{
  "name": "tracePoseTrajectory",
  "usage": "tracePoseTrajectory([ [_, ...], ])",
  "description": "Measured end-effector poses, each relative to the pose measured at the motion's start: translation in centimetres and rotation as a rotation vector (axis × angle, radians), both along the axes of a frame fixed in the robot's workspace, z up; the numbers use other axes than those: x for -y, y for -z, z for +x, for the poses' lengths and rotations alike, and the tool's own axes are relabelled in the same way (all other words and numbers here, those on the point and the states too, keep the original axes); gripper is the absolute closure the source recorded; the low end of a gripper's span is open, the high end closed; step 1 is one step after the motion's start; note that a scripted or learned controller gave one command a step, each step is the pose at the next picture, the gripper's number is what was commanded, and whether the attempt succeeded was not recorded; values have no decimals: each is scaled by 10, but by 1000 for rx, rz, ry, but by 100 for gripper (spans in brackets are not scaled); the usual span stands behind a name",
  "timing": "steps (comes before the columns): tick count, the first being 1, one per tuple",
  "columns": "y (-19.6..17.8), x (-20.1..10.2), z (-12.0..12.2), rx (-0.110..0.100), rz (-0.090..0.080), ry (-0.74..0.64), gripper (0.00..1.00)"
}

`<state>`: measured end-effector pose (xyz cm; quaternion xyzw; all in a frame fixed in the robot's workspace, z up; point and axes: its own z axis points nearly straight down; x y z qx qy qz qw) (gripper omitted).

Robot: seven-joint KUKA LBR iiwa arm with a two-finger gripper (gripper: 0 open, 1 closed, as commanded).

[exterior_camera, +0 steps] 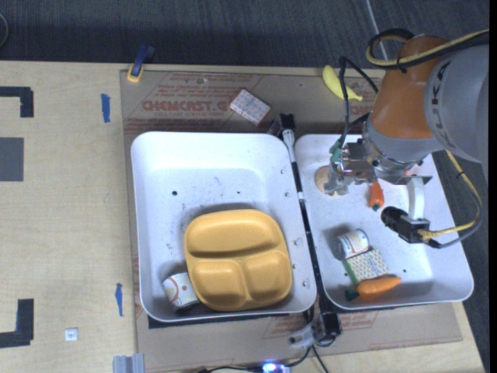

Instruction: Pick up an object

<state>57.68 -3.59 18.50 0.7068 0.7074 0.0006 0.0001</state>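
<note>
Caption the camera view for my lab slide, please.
Arm's gripper lowered into right bin near a carrot; yellow tray fills left bin.

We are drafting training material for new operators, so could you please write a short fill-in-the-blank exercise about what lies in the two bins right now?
1. The yellow divided tray lies in the ____ bin.
2. The carrot lies near the front edge of the ____ bin.
3. The small can shares its bin with the ____.
4. The gripper is over the ____ bin.

Missing words: left; right; carrot; right
</note>
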Motion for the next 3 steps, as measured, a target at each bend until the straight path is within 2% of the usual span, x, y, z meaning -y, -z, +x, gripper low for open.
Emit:
tracePoseTrajectory([
  [1, 0, 0, 0, -1, -1, 0, 0],
  [2, 42, 69, -51, -2, -1, 1, 0],
  [3, 99, 56, -91, 3, -1, 1, 0],
])
